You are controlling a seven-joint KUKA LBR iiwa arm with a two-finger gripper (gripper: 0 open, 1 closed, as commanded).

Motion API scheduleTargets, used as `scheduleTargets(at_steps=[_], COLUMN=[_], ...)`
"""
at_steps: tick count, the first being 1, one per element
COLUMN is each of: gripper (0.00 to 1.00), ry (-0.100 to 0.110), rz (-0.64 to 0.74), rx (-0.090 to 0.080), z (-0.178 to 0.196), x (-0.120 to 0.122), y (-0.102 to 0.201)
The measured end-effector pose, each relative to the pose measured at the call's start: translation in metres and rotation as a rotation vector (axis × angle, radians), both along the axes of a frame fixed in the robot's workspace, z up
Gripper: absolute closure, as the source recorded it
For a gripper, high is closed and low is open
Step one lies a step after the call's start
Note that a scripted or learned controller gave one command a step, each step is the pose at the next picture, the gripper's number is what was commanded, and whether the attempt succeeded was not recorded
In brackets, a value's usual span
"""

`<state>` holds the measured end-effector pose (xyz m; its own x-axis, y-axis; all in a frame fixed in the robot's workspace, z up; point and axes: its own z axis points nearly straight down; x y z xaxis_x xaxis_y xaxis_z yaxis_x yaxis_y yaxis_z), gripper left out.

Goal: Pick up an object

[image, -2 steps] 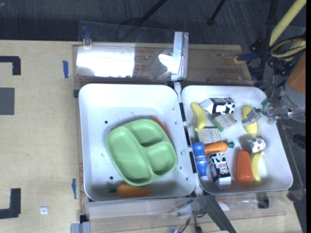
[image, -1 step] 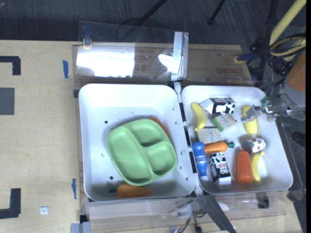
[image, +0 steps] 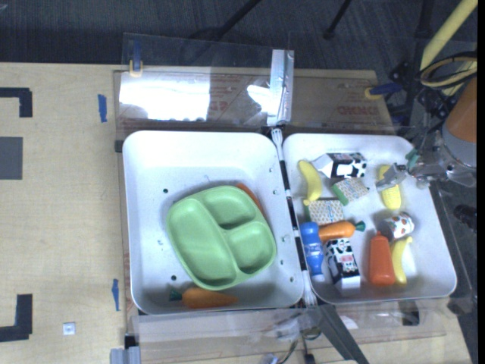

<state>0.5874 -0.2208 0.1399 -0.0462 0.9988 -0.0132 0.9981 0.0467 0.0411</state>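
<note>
Bright, even light falls from overhead, and the two white bins look slightly washed out. A strong white glare covers the clear plastic sheet behind them. Shadows stay short and soft, and the whole picture is mildly blurred and grainy.

Pale wooden bench with black markings, bearing two white bins side by side.
</note>
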Motion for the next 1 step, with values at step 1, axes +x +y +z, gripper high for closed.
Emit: scheduleTargets(at_steps=[1], gripper=[0.00], ry=[-0.007], rz=[0.003], rx=[-0.001], z=[-0.0004], x=[0.0031], y=[0.0004])
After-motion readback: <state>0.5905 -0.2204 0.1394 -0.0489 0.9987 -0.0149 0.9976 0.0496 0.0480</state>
